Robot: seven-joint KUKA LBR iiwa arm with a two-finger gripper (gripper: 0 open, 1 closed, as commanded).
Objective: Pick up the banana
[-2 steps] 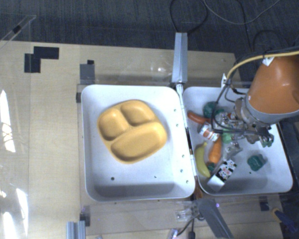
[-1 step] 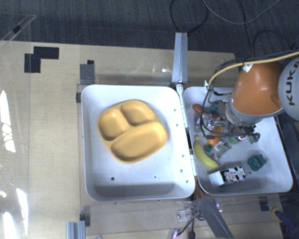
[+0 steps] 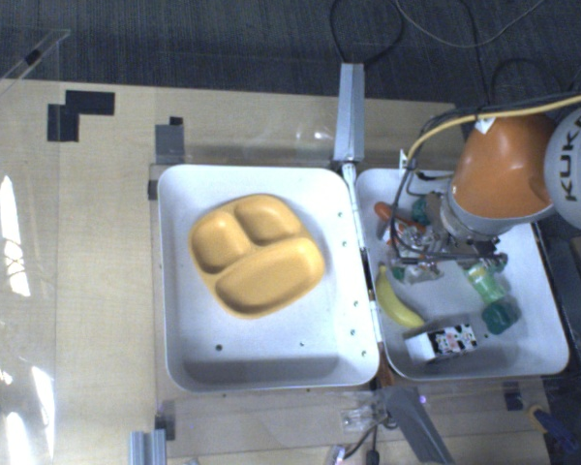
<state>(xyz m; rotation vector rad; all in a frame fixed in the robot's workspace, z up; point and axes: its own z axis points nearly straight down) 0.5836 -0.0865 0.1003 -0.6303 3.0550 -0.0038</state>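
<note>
The yellow banana (image 3: 396,301) lies near the left wall of the right bin (image 3: 552,352), curving from upper left toward lower right. My gripper (image 3: 418,260) hangs over the bin's middle, just above and to the right of the banana's upper end. The arm's orange band and wrist cover most of the gripper from above. Nothing shows between the fingers.
A yellow three-part plate (image 3: 257,253) lies in the left bin (image 3: 174,352). In the right bin are a green bottle (image 3: 491,295) at the right, a small black and white box (image 3: 443,341) below the banana, and small items (image 3: 385,211) under the wrist.
</note>
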